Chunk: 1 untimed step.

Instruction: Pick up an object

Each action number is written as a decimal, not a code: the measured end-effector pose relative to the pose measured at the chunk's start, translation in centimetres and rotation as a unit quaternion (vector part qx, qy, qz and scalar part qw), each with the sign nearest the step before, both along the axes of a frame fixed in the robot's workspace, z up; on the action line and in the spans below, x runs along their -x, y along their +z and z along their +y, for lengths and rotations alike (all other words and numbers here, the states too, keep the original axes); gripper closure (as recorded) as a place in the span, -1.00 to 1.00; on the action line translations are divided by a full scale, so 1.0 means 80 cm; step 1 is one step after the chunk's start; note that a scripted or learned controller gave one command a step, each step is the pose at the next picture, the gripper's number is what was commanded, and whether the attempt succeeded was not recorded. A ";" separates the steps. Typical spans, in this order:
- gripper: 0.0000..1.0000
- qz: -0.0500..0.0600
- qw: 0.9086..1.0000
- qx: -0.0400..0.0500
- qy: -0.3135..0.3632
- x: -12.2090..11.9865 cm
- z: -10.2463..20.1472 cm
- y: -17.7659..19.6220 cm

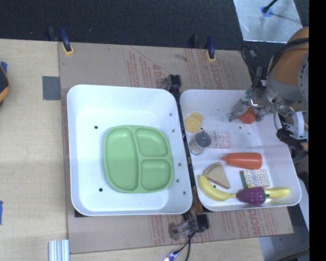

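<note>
My gripper (249, 112) hangs over the far part of the right bin (285, 162), reaching in from the right. A small red object (249, 116) sits between its two dark fingers, which close on it from either side. In the same bin lie an orange-red carrot (242, 160), a tan sandwich wedge (217, 174), a banana (213, 191), purple grapes (251, 196), a small tin can (201, 141), a round yellow cracker (194, 122), a pink-white packet (220, 140) and a patterned card (255, 178).
The left bin (87, 118) holds a green divided plate (137, 157). A raised rim runs between the two bins. The arm's orange band (288, 64) and cables crowd the right bin's far right corner. Brown cardboard lies under both bins.
</note>
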State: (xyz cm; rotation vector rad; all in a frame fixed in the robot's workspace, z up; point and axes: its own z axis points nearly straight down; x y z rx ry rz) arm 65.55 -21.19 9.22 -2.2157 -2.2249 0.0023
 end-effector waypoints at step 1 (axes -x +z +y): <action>1.00 0.000 1.000 0.001 0.002 -0.001 -0.001 0.014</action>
